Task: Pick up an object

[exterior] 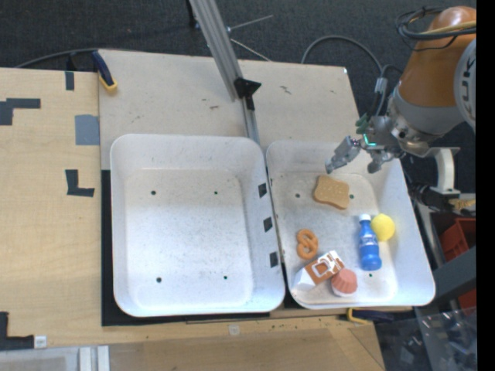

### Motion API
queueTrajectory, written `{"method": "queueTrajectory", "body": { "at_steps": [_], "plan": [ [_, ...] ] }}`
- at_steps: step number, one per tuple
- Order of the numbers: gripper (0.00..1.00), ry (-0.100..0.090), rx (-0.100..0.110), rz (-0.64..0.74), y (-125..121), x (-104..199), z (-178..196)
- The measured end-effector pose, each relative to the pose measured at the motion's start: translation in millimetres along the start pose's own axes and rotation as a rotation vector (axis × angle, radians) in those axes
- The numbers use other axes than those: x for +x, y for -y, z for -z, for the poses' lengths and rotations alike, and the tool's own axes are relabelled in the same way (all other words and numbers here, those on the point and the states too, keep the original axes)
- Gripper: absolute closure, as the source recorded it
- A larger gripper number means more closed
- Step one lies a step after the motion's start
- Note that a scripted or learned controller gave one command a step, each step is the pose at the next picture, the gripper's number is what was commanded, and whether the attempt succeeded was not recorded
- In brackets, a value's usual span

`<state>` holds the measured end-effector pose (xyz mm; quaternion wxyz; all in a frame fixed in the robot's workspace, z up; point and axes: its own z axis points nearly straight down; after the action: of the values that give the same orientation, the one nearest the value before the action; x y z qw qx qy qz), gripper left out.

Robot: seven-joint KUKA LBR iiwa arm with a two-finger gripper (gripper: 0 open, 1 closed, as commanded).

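Observation:
My gripper [357, 158] hangs over the far part of the right bin [288, 165], its fingers spread open with nothing between them. Just below it lies a tan slice of bread [332, 192]. Nearer the front of that bin are an orange pretzel [306, 243], a blue bottle with a white cap [368, 243], a yellow lemon-like ball [383, 226], an orange and white block [324, 267] and a reddish round piece [345, 283].
The left bin [124, 207] sits beside the right one on the wooden bench. A slanted metal rail [224, 49] runs down to the gap between the bins. A blue and yellow clamp [104, 71] lies at the far left.

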<state>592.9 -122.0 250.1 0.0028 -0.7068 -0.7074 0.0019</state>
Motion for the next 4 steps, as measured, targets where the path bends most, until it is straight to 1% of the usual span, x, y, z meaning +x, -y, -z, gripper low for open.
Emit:
{"method": "queueTrajectory", "body": {
  "at_steps": [1, 2, 3, 4],
  "plan": [
    [0.0, 0.001, -0.005, 0.001, -1, 0, 3],
    [0.0, 0.002, 0.0, 0.001, -10, 0, -54],
    [0.0, 0.002, 0.0, 0.001, -12, 4, -99],
    [0.0, 0.001, -0.004, 0.0, -12, 1, -140]
  ]
}}
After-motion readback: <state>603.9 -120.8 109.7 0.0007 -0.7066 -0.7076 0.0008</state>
